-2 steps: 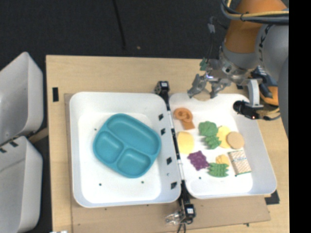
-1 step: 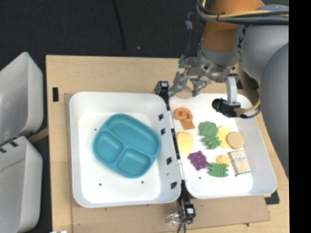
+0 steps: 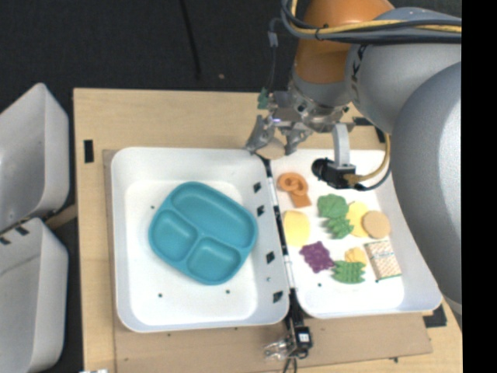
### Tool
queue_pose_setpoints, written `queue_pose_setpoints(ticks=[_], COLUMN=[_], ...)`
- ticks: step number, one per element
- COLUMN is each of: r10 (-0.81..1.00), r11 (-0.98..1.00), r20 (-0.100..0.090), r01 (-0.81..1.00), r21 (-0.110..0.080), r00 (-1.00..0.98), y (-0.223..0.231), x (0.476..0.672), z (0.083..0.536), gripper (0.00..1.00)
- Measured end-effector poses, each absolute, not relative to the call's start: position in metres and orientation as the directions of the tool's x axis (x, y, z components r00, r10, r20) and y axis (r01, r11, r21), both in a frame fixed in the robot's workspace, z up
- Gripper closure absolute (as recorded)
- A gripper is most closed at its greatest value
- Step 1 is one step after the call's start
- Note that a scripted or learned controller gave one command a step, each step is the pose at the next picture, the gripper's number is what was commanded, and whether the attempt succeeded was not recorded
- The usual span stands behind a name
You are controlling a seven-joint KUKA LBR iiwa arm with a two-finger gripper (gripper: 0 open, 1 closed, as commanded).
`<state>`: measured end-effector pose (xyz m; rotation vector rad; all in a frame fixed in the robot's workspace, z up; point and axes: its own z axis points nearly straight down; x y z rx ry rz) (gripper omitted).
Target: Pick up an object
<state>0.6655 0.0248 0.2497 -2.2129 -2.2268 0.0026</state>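
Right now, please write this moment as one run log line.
gripper: above bins' far edge, holding nothing | teal divided plastic plate: left bin | orange toy: right bin, untouched

The hand (image 3: 276,140) hung over the far end of the divide between the two bins, with nothing between its fingers. Just below and to its right lay an orange piece (image 3: 294,188) in the right bin (image 3: 411,290), with green (image 3: 334,212), yellow (image 3: 296,226) and purple (image 3: 316,256) toy foods farther below. Below and to its left, a blue divided plate (image 3: 203,231) sat in the left bin (image 3: 132,301) on the counter (image 3: 171,103).
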Motion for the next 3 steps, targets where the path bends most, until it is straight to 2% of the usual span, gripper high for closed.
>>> queue_pose_setpoints(ticks=[1, 2, 3], r10=[1.000, 1.000, 1.000], r11=[0.004, 0.000, 0.003], r20=[-0.002, -0.001, -0.001], r01=[1.000, 1.000, 1.000], r21=[-0.002, 0.001, -0.001], r00=[-0.004, 0.000, -0.003], y=[0.042, 0.035, 0.043], x=[0.677, 0.669, 0.675], z=[0.230, 0.248, 0.249], gripper=[1.00, 1.00, 1.00])
